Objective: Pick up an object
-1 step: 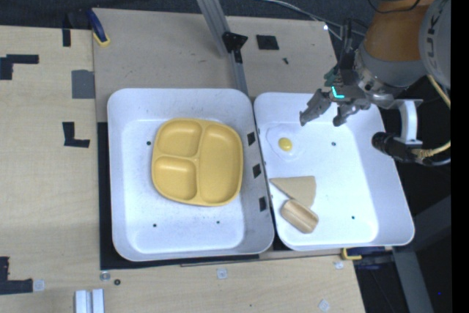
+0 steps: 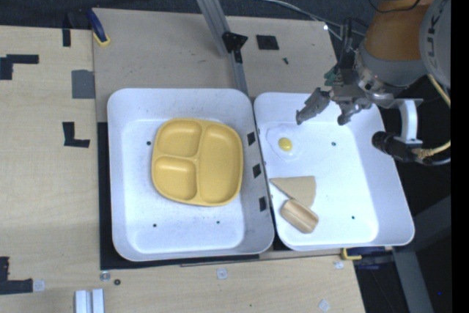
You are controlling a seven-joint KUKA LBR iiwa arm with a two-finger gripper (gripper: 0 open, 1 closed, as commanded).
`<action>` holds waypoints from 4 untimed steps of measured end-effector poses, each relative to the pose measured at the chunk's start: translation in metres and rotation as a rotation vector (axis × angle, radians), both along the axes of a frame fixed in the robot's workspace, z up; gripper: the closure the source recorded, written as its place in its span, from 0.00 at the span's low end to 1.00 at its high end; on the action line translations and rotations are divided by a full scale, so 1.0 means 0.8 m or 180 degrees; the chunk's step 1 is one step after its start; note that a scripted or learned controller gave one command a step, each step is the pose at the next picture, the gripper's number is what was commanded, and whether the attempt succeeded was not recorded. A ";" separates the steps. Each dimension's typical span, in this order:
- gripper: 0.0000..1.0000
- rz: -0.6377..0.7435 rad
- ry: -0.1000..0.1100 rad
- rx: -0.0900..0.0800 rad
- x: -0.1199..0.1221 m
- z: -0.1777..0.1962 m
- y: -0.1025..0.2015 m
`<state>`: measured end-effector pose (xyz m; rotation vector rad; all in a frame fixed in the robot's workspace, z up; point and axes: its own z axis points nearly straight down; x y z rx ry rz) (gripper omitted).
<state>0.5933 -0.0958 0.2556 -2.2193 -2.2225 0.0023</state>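
Setting: a pale wooden tabletop [image 2: 44, 179] carried two shallow white bins side by side, seen from above at a slant.

Left bin [image 2: 128, 231]: it held one thing — a yellow divided plate [image 2: 198, 161] with three compartments, lying flat near the bin's middle, well apart from every wall.

Right bin [image 2: 366, 194]: it held the small pickable things, all gathered toward the bin's 9 o'clock side, near the wall shared with the left bin.

Fried egg toy [image 2: 283, 145]: a small white piece with a yellow yolk, lying flat at about 10 o'clock in the right bin.

Wedge [image 2: 297, 187]: a tan, triangular piece like a slice of bread or cheese, at about 8 o'clock in the bin, just below the egg.

Roll [image 2: 300, 216]: a short brown loaf-like piece at about 7 o'clock, touching or nearly touching the wedge's lower edge — I could not tell which.

Arm: grey with an orange band, reaching in from 3 o'clock over the bin's far edge.

Gripper [image 2: 327, 112]: it hung at about 12 o'clock in the right bin, its two dark fingers spread apart with nothing between them.

Why so placed: the spread fingers over the right bin suggested an approach toward a grasp, and the egg toy lay nearest, at the gripper's 8 o'clock.

Task state: nothing was picked up yet — every object lay on a bin floor.

Risk: the egg looked thin and flat, likely hard to pinch.
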 end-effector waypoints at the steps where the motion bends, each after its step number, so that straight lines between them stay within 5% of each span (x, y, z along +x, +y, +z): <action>1: 0.00 -0.0004 0.0019 0.0000 -0.005 -0.077 -0.008; 3: 0.00 -0.0003 0.0018 0.0001 -0.012 -0.192 -0.014; 4: 1.00 0.0003 0.0005 0.0000 -0.010 -0.176 -0.013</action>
